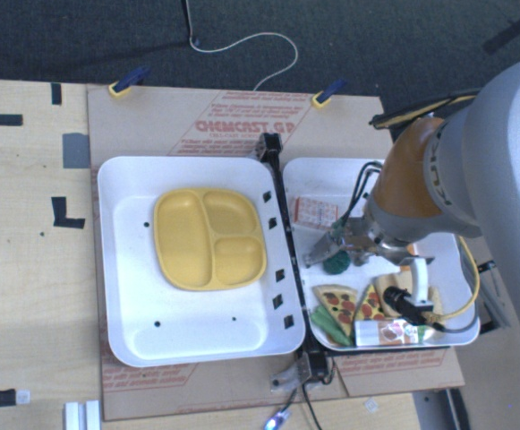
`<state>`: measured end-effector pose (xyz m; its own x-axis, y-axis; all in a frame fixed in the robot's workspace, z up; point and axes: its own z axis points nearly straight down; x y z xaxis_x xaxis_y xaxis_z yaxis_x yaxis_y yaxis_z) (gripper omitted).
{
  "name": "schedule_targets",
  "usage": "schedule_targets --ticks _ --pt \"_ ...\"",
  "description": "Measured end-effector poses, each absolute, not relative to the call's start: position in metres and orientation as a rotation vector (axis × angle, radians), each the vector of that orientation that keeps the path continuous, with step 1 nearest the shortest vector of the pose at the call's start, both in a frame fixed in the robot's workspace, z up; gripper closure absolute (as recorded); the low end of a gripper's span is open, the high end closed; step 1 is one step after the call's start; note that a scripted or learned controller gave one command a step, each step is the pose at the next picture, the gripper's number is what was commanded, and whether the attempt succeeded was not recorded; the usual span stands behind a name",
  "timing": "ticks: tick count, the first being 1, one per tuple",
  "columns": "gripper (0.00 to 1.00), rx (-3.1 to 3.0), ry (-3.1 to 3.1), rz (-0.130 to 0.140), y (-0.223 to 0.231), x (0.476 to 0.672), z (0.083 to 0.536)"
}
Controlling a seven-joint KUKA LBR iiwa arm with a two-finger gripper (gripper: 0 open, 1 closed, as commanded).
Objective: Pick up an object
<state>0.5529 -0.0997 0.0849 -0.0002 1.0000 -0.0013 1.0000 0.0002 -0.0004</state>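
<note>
Resting in the smooth white bin (116,240): a yellow three-compartment plate (209,238).

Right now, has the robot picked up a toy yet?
Not yet. Done: the gripper is low in the right bin, by a dark green object. Whether it grips it is unclear. Left: lifting something. The pizza slice lies untouched, the yellow plate is in the left bin.

white bins (116,267): 2 | yellow divided plate (210,238): 1 | pizza slices (336,303): 2 | dark green round object (336,262): 1 | printed card (316,211): 1 | clamps, yellow-and-blue (128,81): 2
</note>
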Motion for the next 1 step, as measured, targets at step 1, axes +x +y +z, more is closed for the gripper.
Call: schedule_targets --ticks 1 --pt "1.0 2.22 2.222 -0.001 -0.0995 0.5537 0.0952"
